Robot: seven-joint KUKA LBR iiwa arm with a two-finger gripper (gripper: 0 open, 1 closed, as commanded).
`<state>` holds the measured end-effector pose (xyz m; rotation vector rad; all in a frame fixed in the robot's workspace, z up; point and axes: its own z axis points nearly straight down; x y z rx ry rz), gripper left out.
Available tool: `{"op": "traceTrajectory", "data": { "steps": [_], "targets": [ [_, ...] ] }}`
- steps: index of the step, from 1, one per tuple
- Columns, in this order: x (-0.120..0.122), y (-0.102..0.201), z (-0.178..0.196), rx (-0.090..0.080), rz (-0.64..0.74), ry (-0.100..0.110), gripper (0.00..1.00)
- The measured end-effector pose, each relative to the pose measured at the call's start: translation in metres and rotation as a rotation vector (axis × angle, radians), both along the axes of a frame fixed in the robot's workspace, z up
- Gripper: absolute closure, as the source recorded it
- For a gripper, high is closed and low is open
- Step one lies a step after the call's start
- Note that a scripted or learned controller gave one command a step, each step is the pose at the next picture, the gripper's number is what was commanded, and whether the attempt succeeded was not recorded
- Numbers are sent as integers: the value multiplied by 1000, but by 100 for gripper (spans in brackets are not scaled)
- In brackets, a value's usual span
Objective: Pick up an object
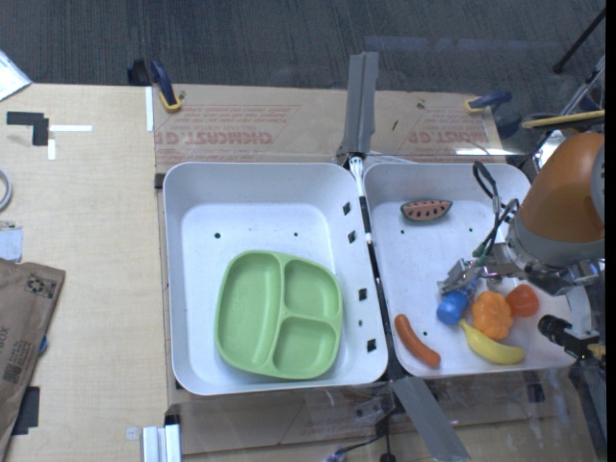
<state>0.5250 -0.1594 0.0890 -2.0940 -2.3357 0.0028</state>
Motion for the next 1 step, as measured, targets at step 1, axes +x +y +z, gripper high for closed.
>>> {"op": "traceTrajectory", "data": {
  "steps": [1],
  "targets": [
    [0,-1,6,1,-3,3,100]
  ]
}}
